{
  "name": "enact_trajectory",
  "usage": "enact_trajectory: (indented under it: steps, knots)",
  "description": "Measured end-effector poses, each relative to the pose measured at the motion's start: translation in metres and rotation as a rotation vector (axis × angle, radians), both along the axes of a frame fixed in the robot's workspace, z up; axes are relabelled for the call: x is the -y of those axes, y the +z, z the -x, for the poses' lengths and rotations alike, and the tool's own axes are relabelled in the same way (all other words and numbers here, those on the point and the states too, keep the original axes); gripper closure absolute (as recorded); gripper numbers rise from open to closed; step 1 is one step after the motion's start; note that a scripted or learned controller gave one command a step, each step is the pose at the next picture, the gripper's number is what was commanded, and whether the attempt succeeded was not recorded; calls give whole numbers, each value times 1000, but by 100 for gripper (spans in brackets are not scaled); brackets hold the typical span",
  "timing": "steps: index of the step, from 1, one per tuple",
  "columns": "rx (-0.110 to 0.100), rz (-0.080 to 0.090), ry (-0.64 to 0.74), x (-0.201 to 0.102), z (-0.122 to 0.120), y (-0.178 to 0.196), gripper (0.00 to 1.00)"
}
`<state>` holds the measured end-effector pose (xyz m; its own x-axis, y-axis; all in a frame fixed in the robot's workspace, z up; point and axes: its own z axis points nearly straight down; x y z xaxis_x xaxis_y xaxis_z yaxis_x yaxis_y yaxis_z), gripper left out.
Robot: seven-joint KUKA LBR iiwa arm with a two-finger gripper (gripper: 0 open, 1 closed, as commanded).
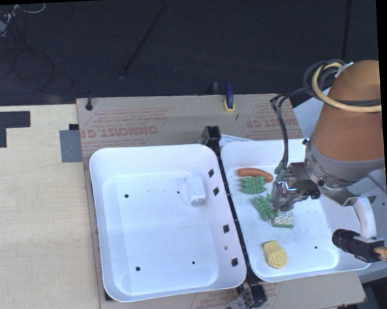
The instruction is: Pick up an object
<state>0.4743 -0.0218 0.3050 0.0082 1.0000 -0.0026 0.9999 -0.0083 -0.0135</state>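
My gripper (281, 196) hangs low over the middle of the right bin (317, 257), reaching in from the right. Just left of and below it lies a green knobbly piece (265, 208). A small white and green checked block (284, 221) lies right beneath it. A second green piece (251, 185) and an orange-red sausage (255, 173) lie further back. A yellow corn-like piece (275, 254) rests near the front of that bin. Whether anything sits in the gripper is hidden.
The left bin (121, 253) holds one pale translucent cylinder (196, 191) near its back right. A black divider (224, 207) runs between the two bins. The arm's orange and grey body (348, 121) looms over the right bin's far right side.
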Motion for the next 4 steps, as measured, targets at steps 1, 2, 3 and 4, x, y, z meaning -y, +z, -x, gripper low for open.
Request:
enact_trajectory:
  steps: [1,2,3,4]
  knots:
    - [23,-3,13,-48,-43,99,100]
    - [-5,-2,5,-28,1,-32,100]
    - [2,-1,1,37,1,-93,100]
    - [6,-4,2,35,-1,-80,100]
